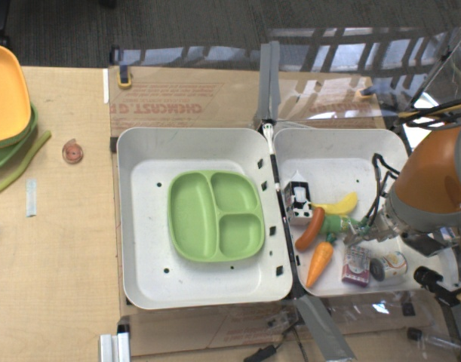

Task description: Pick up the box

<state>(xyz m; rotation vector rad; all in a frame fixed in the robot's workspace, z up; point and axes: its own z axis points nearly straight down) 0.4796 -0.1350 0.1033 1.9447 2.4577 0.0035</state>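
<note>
A small white and black box (298, 200) stands at the left wall of the right bin (328, 143). A flat pink and purple box (356, 266) lies near that bin's front edge. My gripper (360, 236) hangs low over the bin's right half, just above the pink and purple box and to the right of the toy food. The arm's orange band (435, 178) hides the bin's right side. Nothing shows as held.
Beside the boxes in the right bin lie a yellow banana (343, 202), a red sausage (310, 228), a carrot (318, 262) and a small grey item (377, 269). The left bin (139, 225) holds a green divided plate (216, 216). Yellow and green dishes (5, 111) sit far left.
</note>
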